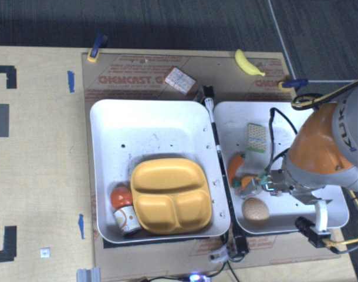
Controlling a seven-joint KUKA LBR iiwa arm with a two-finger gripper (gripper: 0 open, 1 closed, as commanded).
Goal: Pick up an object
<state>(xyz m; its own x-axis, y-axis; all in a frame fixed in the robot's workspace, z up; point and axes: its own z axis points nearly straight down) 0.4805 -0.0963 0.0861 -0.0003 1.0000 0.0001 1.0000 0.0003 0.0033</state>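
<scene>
My gripper [262, 184] hangs low in the right bin [337, 216], left of the arm's orange band [320, 148]. It is right beside a small orange and green object [247, 182], and whether they touch is unclear. An orange carrot-like piece [233, 165] lies just to the upper left of it. A tan, egg-shaped object [256, 209] sits directly below the gripper near the bin's front wall. A pale patterned packet [256, 137] lies at the back of the same bin.
The left bin [108, 128] holds a large yellow sectioned tray [170, 194] and a red and white item [124, 208] at its front left. On the cardboard behind the bins lie a yellow banana [249, 63] and a small box [179, 80].
</scene>
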